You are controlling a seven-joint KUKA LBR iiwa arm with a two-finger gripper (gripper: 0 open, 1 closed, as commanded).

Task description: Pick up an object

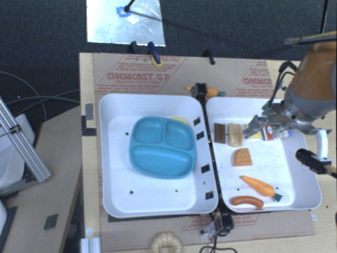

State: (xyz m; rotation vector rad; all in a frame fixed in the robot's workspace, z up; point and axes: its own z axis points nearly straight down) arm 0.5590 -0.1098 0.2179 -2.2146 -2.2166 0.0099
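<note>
1. Gripper (pixel 257 125), at the end of the grey arm (pixel 310 88) coming in from the right of the frame, sits over the upper middle of the right bin. Whether it is spread or pressed together I cannot tell, and nothing is visibly caught in it.
2. Left bin (pixel 113 141), in the centre-left of the frame, carries a blue divided tray (pixel 162 146), with a bit of something yellow peeking from behind the tray's upper edge.
3. Right bin (pixel 303 188) holds the candidate objects, and any of them would serve the task. A carrot (pixel 258 185) lies lower centre and a sausage (pixel 246 201) at the bottom edge.
4. Further up sit a tan cracker-like piece (pixel 242 157), a pale bread-like piece (pixel 235 135) and a brown bar (pixel 219 133) beside it.
5. Judged from this, the step in hand is the approach. The gripper tip is just right of the pale bread-like piece, which looks the likeliest target.
6. Next comes lining up squarely over one piece, descending, and closing without catching the neighbouring brown bar.
</note>
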